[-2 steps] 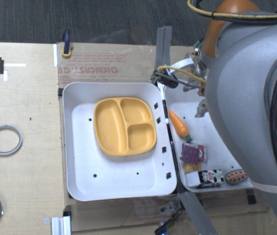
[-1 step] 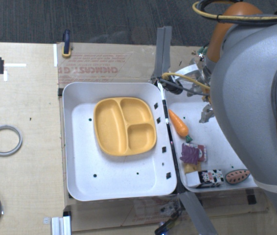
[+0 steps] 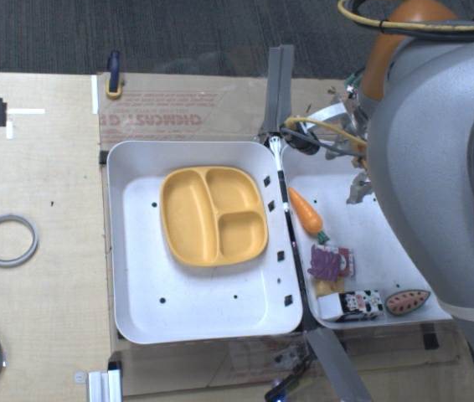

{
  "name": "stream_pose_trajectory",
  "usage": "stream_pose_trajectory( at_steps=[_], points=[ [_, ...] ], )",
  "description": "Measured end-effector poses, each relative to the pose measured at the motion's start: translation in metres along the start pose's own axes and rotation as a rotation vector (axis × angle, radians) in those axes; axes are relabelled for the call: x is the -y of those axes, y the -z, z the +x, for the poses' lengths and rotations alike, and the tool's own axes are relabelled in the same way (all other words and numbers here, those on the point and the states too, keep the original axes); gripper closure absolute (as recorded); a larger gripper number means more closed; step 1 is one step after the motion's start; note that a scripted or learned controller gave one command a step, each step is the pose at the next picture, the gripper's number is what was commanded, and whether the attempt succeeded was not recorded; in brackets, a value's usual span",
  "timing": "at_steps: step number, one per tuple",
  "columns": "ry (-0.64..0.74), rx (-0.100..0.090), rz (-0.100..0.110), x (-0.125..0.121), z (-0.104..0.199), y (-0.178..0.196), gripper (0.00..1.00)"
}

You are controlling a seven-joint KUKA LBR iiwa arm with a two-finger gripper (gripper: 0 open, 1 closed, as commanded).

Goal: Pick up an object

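Seen from above: you have two shallow white bins side by side, the left bin holding a yellow three-compartment plastic plate, the right bin holding the loose pickable things. Along the right bin's left side lie an orange toy carrot, just below it a purple bunch-shaped toy, then a small black-and-white printed carton and a brown oval toy near the front wall. The grey arm reaches in from the right and covers much of this bin. The gripper hangs over the bin's rear part, well apart from the carrot; whether it is released or clenched you cannot tell. Judged from this, nothing is lifted: every object rests on the bin floor, so choosing, descending, grasping and raising all remain.
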State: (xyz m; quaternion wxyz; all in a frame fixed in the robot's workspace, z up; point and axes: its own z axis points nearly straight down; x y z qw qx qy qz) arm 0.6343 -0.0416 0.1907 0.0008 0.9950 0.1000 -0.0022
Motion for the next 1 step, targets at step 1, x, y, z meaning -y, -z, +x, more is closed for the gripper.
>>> stream_pose_trajectory(
  at_steps=[1],
  points=[
    [0.001, 0.0, 0.0, 0.0003, 0.0001, 0.0, 0.0]
  ],
)
